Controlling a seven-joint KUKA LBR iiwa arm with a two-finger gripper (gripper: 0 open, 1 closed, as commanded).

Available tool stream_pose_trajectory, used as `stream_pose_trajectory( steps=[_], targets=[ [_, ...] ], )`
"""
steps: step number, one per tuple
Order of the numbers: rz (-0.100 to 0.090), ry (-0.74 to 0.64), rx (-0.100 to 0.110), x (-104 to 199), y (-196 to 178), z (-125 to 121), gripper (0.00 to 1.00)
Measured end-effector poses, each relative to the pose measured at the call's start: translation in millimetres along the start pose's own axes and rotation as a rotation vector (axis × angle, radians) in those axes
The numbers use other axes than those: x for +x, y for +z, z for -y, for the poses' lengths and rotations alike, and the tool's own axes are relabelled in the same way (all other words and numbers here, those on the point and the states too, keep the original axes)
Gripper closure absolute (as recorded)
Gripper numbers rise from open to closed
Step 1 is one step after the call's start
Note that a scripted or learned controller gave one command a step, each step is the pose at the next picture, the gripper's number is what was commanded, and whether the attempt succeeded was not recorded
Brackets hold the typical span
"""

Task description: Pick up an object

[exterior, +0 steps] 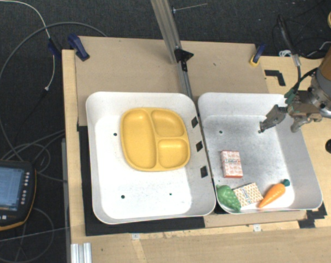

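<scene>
In the right bin [247,106] lie a small pink box [232,164], a green vegetable [228,198], a tan patterned packet [247,193] and an orange carrot [273,194], all toward the near side. My gripper [279,123] hangs over the bin's far right part, above and to the right of the pink box. Its two fingers are spread apart and open, with nothing between them. The arm enters from the right edge.
The left bin [102,147] holds a yellow divided plate [154,138]. A metal post [164,15] rises from the bench behind the bins. Blue clamps [78,47] sit at the bench's far corners. A tablet [9,188] lies off the bench at left.
</scene>
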State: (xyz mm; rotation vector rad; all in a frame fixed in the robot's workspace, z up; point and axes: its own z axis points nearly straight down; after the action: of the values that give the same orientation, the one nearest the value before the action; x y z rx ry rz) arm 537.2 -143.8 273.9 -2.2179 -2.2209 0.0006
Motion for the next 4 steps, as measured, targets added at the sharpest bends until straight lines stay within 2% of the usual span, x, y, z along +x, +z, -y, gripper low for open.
stream_pose_trajectory(
  steps=[1,2,3,4],
  targets=[
    [0.0,0.0,0.0,0.0,0.0,0.0,0.0],
    [-0.001,0.002,0.006,-0.8,62.8,2.9,0.0],
    [-0.001,0.001,0.005,2.3,111.1,12.5,0.0],
    [-0.001,0.002,0.001,10.0,169.5,9.4,0.0]
  ],
)
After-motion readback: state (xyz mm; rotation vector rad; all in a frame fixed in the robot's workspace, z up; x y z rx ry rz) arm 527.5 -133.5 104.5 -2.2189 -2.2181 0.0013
